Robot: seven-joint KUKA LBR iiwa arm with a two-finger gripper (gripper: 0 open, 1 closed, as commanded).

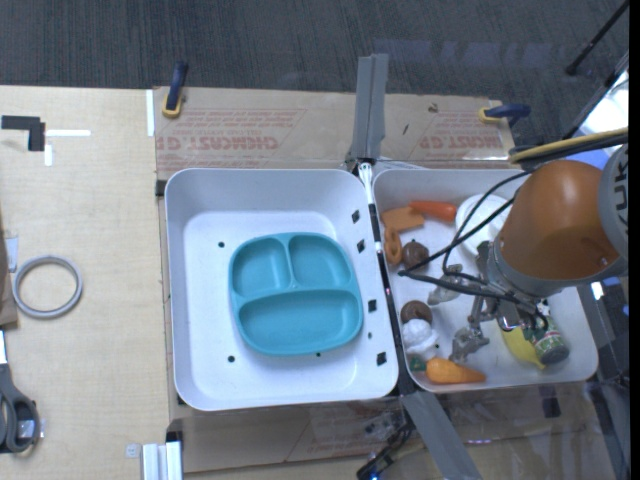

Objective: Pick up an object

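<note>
**Arm low over the right bin, claw among toy food**

A pale wooden bench (80, 368) fills the lower scene, with dark grey carpet (250, 18) beyond its far edge. A sheet of brown cardboard (260, 128) printed with red lettering lies under the far side of the two bins, clipped down by a blue-and-yellow clamp (176, 88) at 11 o'clock and another clamp (503, 113) at 1 o'clock. At the 9 o'clock edge sits a roll of grey tape (45, 286), and scissors (15, 418) lie near 8 o'clock.

The left bin (190, 268) holds a teal divided plate (296, 294), lying flat near its middle. A grey metal strut (368, 108) runs up from the seam between the bins.

The right bin (585, 358) carries the clutter. An orange carrot piece (425, 210) lies at its 11 o'clock corner, with a brown round item (413, 256) just below it. Another brown-and-white piece (417, 313) sits at the left wall, a white lump (420, 340) beside it. An orange piece (453, 371) rests at 7 o'clock. A yellow item with a green label (535, 346) lies at 5 o'clock.

The arm's orange band (555, 223) looms over the bin. The gripper (468, 340) hangs low near the bin's centre, its fingers slightly parted, with nothing seen between them; the orange piece lies just beside the tips.
</note>
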